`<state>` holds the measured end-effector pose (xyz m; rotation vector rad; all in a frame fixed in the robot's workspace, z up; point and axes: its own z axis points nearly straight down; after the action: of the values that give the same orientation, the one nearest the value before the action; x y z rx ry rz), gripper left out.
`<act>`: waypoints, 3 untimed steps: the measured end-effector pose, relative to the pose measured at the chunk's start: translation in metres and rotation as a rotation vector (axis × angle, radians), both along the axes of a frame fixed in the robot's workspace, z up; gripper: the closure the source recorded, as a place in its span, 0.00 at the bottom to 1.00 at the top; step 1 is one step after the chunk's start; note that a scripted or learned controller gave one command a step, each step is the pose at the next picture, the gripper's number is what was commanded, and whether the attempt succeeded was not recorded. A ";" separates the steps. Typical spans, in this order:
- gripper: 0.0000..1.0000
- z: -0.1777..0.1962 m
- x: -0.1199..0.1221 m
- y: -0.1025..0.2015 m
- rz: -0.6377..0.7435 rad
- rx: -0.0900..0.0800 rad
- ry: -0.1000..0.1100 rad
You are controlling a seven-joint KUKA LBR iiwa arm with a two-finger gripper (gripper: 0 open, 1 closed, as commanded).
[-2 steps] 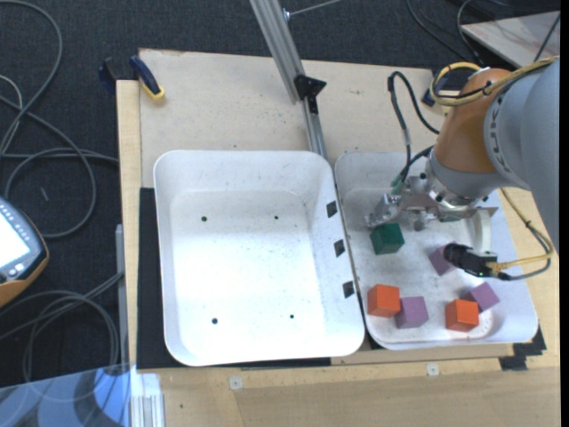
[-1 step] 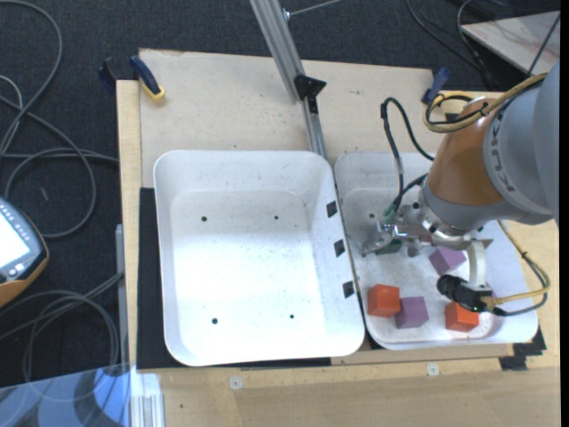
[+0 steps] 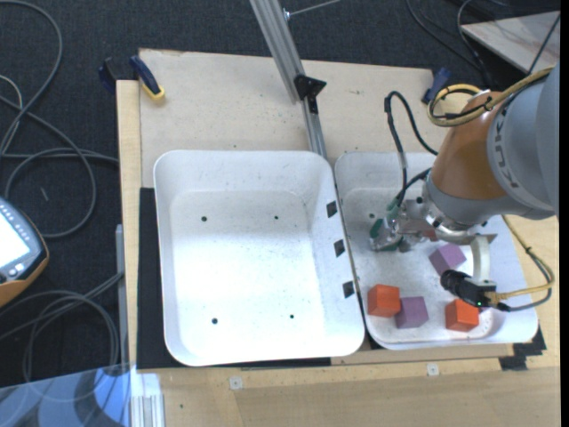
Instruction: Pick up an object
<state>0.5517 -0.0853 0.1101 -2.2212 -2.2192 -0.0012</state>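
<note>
My gripper [image 3: 391, 233] is low over the middle of the right bin [image 3: 356, 185], at the end of the grey arm with its orange band [image 3: 462, 163]. A small green thing [image 3: 378, 230] shows at the gripper's left tip; I cannot tell whether it is an object or part of the gripper. A purple block [image 3: 447, 257] lies just right of the gripper. Along the bin's near side lie an orange block [image 3: 384, 300], a second purple block [image 3: 412, 310] and a red-orange block [image 3: 461, 314].
The left bin [image 3: 178, 185] lies beside the right one, across a shared rim with black tabs [image 3: 339, 247]. A metal pole [image 3: 284, 43] slants in from the back. Cables [image 3: 400, 140] hang by the wrist.
</note>
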 end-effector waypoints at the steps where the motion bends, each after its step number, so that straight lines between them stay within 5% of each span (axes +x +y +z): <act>1: 1.00 0.093 0.017 0.124 0.010 0.003 -0.008; 2: 1.00 0.090 0.036 0.094 -0.001 -0.002 -0.003; 3: 1.00 0.089 -0.013 0.102 0.000 0.000 0.004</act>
<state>0.5392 0.0172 0.1996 -2.2191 -2.2171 0.0037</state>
